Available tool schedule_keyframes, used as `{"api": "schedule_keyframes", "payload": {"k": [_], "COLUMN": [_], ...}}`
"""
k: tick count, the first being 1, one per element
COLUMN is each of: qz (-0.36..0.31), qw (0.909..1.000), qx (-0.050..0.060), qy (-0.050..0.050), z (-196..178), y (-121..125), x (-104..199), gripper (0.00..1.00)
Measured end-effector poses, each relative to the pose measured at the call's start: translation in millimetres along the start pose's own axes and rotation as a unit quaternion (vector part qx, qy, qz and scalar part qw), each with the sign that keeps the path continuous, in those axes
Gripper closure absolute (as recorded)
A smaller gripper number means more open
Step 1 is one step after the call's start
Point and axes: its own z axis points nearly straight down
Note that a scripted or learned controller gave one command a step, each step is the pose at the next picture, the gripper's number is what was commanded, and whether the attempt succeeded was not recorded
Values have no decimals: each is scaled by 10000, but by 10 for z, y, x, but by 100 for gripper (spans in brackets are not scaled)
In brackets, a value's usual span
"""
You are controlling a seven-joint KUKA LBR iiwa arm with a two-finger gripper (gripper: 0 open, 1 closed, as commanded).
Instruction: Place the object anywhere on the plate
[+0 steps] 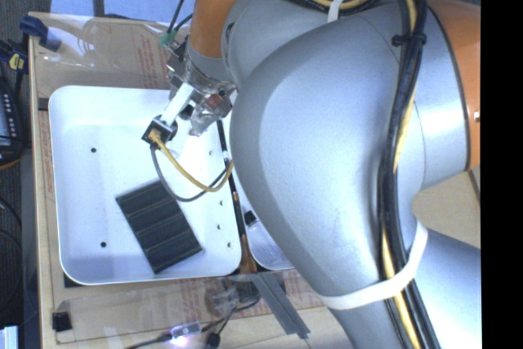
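- Black and ribbed, the slab lies flat in the left bin. It sits at a slant, near the bin's lower right corner as we look at it. We take it for the thing to be moved.
- The jaws hang over the far side of that bin, well apart from the slab. We cannot tell if they are clenched or let go. We see nothing held in them.
- The big grey arm covers most of the right bin, so we cannot tell what lies there. We think the plate is that way.
- So we think the job has hardly begun: the slab must be picked up first.
- What could go wrong? The slab is flat and thin, so the jaws may slide off its top and close on air.
- It lies close to the bin's wall. If the jaws come down on that side, they may bump the wall or push the slab into the corner.
- It lies at a slant. If the jaws do not turn to match, they may catch just a corner, and the slab may twist and drop.
- On the way over, the slab must pass above both bin walls. Carried too low, it may hit them and fall onto the counter.
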Motion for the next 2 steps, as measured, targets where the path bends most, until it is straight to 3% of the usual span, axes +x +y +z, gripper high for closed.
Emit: {"api": "schedule_keyframes", "payload": {"k": [1, 2], "qz": [2807, 2283], "qw": [9598, 9736], "qx": [-18, -16], "qy": [14, 12], "z": [-505, -833], "y": [-177, -29], "x": [214, 46], "gripper": [100, 100]}}
